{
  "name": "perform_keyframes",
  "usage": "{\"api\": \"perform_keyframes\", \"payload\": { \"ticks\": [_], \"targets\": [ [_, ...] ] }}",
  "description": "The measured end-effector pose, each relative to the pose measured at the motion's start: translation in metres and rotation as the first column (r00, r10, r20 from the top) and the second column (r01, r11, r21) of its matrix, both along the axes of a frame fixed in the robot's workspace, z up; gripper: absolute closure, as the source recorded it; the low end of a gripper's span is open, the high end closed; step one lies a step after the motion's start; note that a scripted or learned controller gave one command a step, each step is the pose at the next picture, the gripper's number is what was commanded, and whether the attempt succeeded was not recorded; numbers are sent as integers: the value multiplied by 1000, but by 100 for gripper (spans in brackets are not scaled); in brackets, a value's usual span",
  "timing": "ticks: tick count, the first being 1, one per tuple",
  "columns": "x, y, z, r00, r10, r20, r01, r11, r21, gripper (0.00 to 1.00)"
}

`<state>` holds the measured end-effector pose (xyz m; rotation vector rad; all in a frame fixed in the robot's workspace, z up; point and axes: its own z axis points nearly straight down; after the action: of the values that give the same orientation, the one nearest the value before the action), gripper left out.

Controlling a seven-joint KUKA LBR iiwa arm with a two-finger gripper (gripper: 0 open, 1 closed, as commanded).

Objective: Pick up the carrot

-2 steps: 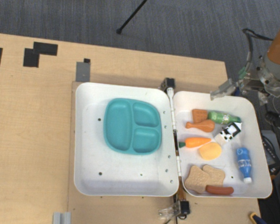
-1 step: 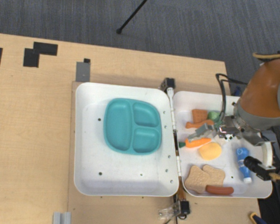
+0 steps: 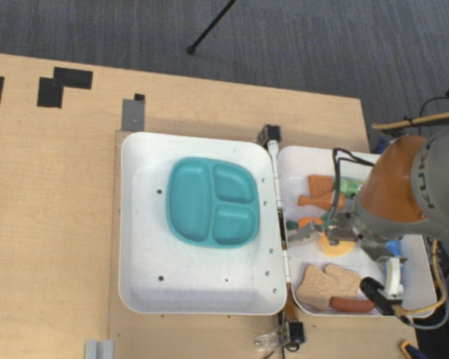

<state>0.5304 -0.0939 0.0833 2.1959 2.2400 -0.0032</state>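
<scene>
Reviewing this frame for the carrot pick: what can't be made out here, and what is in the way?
- Gripper: small and dark in the camera view, partly under the arm; what it touches is unclear.
- Carrot: its right end is covered by the arm and cable.
- Right bin: its middle and far right are hidden by the arm.
- Yellow item: mostly covered by the wrist; shape unreadable.

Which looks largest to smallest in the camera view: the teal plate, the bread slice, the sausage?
1. teal plate, clearly largest.
2. bread slice.
3. sausage, smallest; the arm may hide part of its right end.
</scene>
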Motion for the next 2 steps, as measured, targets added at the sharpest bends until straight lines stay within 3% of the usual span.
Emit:
{"api": "perform_keyframes", "payload": {
  "ticks": [1, 2],
  "targets": [
    [4, 3, 12, 1000, 5, 8, -5, 1000, 3, 100],
    [45, 100, 107, 998, 68, 14, -68, 998, 10, 100]
  ]
}}
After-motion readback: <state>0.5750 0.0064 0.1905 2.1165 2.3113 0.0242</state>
